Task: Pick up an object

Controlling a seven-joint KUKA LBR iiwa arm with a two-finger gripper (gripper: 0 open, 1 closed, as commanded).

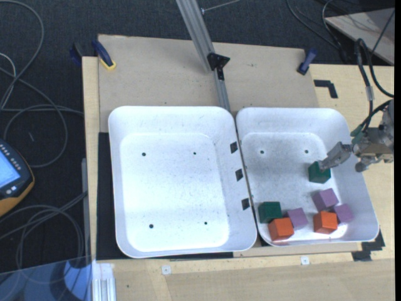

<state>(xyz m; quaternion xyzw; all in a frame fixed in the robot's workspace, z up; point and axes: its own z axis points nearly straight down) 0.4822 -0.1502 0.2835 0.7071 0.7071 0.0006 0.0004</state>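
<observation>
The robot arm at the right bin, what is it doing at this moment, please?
The gripper reaches in from the right and sits low over the right bin, right by a green block that lies apart from the others. Whether it holds that block I cannot tell. Along the near side of this bin lie another green block, two orange blocks and three purple blocks. The left bin is beside it.
</observation>
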